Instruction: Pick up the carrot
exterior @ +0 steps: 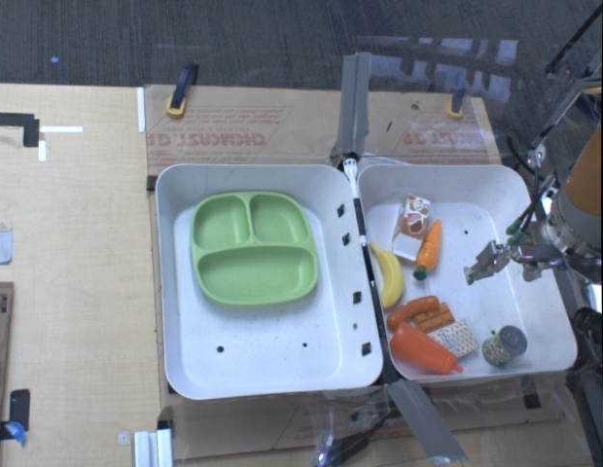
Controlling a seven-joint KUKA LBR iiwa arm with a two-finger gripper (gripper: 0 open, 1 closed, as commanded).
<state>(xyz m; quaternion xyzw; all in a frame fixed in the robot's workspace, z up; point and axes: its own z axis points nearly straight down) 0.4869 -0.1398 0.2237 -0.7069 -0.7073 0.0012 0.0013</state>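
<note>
floor (282, 17): dark grey carpet | bench (68, 261): pale wood | cardboard sheet (243, 129) under bins | light: even

We look down at a slant from above the bench (68, 261) (perhaps from its front), both white bins (175, 290) in frame.

The bench carries two white bins (175, 290). One green divided plate (253, 247) lies in the left bin. The right bin holds one carrot (430, 245), one banana (387, 272), one small carton (412, 224), one red bottle (422, 349), and one small can (512, 340).
</note>
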